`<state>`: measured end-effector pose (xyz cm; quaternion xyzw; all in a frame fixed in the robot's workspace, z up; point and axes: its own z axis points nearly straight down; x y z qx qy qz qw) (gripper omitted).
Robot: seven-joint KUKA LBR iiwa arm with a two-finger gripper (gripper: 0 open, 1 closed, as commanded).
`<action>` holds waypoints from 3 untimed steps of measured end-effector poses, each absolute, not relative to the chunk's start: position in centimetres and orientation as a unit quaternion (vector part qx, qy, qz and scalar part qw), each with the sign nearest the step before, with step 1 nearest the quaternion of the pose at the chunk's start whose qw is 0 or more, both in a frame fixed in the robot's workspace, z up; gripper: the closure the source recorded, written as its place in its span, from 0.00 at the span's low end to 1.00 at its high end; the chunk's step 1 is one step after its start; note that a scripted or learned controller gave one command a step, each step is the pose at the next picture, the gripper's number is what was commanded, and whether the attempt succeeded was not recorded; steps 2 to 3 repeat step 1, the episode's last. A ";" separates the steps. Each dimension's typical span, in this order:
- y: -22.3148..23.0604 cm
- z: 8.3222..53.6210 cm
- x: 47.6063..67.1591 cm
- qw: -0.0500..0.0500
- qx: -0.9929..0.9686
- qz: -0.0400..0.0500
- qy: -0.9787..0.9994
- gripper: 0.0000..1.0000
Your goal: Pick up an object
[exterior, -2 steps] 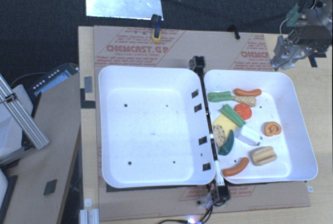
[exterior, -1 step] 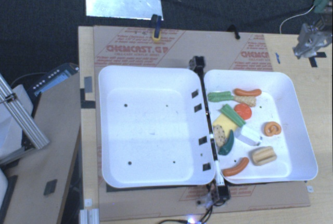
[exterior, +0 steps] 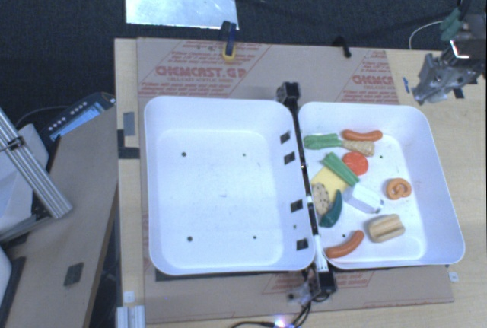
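My pincer (exterior: 441,83) (grip state unclear) is hovering up-right of the glossy toy foods: sausage (exterior: 344,244), bun (exterior: 384,227).

Bench (exterior: 251,60) bears cardboard sheet (exterior: 198,69), two white bins (exterior: 221,109).

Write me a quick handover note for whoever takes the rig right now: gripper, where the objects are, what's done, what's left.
Gripper: up at the far right, outside the bins, above the bench; nothing visible in it, and its opening is unclear.
Objects: all in the right white bin, none lifted. Green pea pod and orange carrot at the far side; red tomato slice, yellow cheese wedge and white block mid-bin; orange pretzel ring to the right; tan bread roll and red sausage at the near edge.
Left white bin: beside it.
Done: no pick yet.
Left: descend, grasp one object, lift.
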<state>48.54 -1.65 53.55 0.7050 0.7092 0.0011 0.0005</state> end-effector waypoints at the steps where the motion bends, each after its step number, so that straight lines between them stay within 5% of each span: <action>1: 2.8 53.5 48.7 0.001 0.705 0.002 0.710 1.00; 3: 2.8 53.5 48.7 0.001 0.705 0.002 0.710 1.00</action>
